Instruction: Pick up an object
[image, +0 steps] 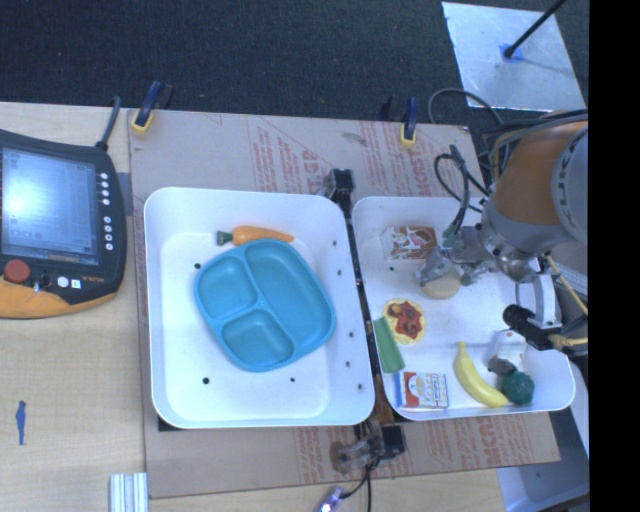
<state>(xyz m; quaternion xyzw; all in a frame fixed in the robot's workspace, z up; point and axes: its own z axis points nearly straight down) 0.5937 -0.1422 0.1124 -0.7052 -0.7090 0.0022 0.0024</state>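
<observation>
- The gripper hung low over the upper part of the right bin, just above a small pale, rounded object that lay on the bin floor.
- Whether the gripper was spread or pressed together could not be told; dark cabling and the wrist hid its tips, and nothing could be seen pinched in it.
- The pale object looked beige, smooth and domed, perhaps a toy bun or egg; its exact kind was too small to tell.
- It lay just below a small printed packet and above a round pizza-like disc, apart from both.
- Judged from this, the step in hand was the descent onto the pale object. Doing it well would mean centring over its dome, so a rounded, slippery shape did not squirt sideways on closing.
- It would also mean keeping off the packet, which sat near enough to be nudged.
- Elsewhere in the right bin lay a banana, a dark green lump, a small carton and a green stick by the left wall.
- The left bin held a blue divided plate and a carrot above it.
</observation>
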